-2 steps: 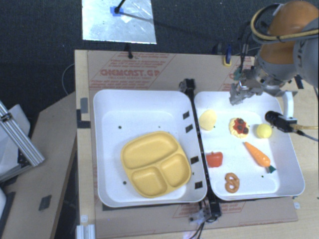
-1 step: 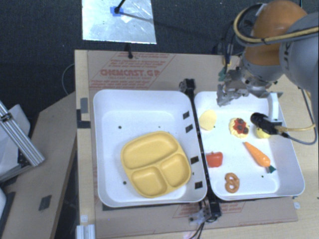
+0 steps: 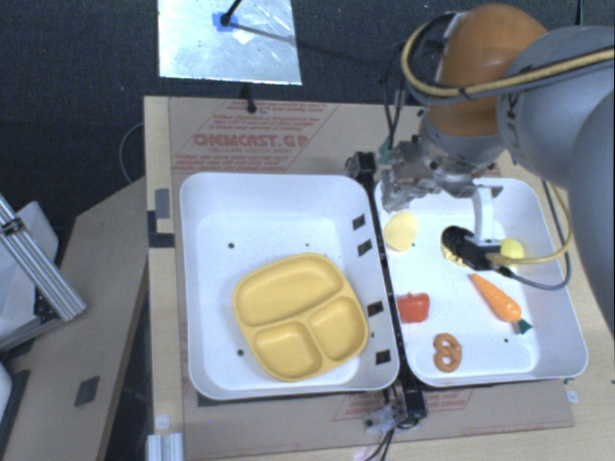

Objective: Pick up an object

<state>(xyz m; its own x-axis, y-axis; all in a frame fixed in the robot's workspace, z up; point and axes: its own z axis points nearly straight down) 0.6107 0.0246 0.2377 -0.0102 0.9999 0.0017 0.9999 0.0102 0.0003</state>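
Camera view: claw [image 3: 402,198], grip state hidden, hovers above a pale yellow disc [image 3: 401,230]; likely light, stiff, best pinched across its edges.

The grey arm [image 3: 562,84] reaches in from the right edge of the camera view, bending down toward the bench — its thick link crosses the upper right corner. The orange band [image 3: 480,51] bulges just above the wrist, ringed by a looped yellow cable. Below it the metallic wrist [image 3: 452,157] points downward and leftward, ending in the gripper [image 3: 399,195] — its tip low, hanging over the far left corner of the right-hand bin
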